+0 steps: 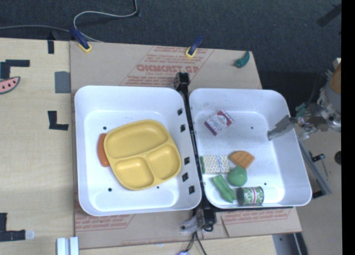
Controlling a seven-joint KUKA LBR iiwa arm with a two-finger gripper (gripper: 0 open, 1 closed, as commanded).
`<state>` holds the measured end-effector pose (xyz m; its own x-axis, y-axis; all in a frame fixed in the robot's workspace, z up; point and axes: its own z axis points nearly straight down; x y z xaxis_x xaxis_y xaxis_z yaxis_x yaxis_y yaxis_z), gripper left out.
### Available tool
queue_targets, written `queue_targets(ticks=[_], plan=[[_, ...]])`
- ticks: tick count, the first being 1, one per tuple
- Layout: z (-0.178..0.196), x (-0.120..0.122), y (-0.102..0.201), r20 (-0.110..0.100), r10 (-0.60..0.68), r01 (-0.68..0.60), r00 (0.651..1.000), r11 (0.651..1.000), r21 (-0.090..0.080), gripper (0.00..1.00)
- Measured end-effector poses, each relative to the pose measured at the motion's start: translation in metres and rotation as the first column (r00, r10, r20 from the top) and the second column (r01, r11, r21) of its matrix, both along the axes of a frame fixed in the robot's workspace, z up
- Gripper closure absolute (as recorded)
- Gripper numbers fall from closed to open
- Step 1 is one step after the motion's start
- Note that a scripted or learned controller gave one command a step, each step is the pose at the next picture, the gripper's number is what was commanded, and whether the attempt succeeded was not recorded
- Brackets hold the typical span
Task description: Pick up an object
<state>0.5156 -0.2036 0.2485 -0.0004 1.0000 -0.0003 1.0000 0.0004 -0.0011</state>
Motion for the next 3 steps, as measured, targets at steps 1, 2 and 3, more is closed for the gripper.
queue_targets(ticks=[1, 2, 3], plan=[[-0.147, 0.067, -0.007, -0.003, 0.001, -0.001, 1.000, 1.000, 0.002, 0.00], [-0.162, 0.095, 0.024, 0.005, 0.002, -0.002, 1.000, 1.000, -0.002, 0.00], [-0.162, 0.081, 0.068, 0.005, 0.001, -0.001, 1.000, 1.000, -0.002, 0.00]])
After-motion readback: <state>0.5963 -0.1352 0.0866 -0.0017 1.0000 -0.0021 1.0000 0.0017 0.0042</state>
